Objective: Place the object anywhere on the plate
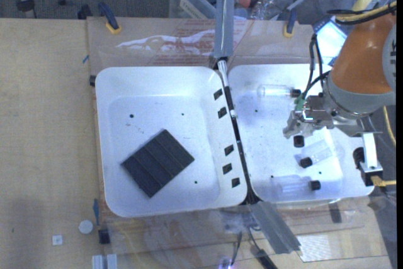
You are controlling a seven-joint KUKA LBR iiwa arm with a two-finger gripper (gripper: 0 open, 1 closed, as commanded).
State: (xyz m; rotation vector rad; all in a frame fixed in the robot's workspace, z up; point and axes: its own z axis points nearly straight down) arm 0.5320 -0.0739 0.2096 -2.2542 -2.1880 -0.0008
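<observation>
The hand (301,129) hovers at mid right over the right bin (252,154); whether it grips anything I cannot tell. The dark plate (157,162) lies well apart, lower left, in the left bin (113,135)

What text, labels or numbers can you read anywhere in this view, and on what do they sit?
No text can be read.
Pale label on the toy tub: too blurred to read.
Dark plate in the left bin: no markings.
Clear vials in the right bin: no labels.
</observation>
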